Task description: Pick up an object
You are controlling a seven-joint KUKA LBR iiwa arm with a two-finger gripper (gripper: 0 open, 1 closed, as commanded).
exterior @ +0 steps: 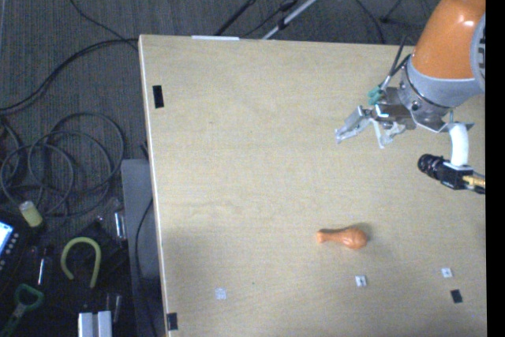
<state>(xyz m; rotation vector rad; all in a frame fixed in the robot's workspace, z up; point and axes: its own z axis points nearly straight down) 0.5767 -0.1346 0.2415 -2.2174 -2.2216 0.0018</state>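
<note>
Approach step: open, empty hand [364,130] hovers above the pale wooden counter [252,170].
Small orange pear-shaped rubbery object [345,237] lies below the hand, well apart; next move: descend over it.

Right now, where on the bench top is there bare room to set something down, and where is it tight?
The left and centre of the bench are bare wood, from the black mark across to the gripper. The near-left corner is bare too, save for a small marker. It is tighter on the right: the orange object, small markers and the arm.
</note>
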